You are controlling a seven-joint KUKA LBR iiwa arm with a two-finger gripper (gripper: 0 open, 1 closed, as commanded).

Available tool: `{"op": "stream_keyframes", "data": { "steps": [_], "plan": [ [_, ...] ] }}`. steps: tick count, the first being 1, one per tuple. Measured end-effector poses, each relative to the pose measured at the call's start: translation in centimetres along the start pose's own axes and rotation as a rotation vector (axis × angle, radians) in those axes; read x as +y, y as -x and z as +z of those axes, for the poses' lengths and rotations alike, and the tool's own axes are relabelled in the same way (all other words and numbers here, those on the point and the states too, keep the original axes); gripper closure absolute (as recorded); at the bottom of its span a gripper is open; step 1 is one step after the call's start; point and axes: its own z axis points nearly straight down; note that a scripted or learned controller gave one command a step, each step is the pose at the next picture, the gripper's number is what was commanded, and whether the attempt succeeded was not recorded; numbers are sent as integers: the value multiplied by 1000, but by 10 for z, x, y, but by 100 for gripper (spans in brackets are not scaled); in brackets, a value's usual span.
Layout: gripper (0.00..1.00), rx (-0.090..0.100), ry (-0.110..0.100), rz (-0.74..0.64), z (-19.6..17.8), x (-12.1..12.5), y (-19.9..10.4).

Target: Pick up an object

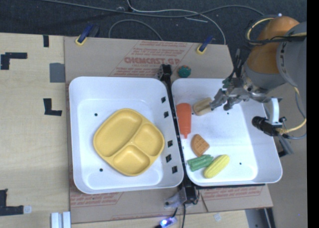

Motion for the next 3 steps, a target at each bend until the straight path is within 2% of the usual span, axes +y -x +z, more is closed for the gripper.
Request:
{"op": "stream_keyframes", "data": {
  "steps": [1, 2, 3],
  "plan": [
    [100, 0, 1, -1, -58, 7, -7],
    [100, -1, -5, 1, -40, 7, -7],
    [100, 1, -6, -3, -36, -5, -57]
  ]
}}
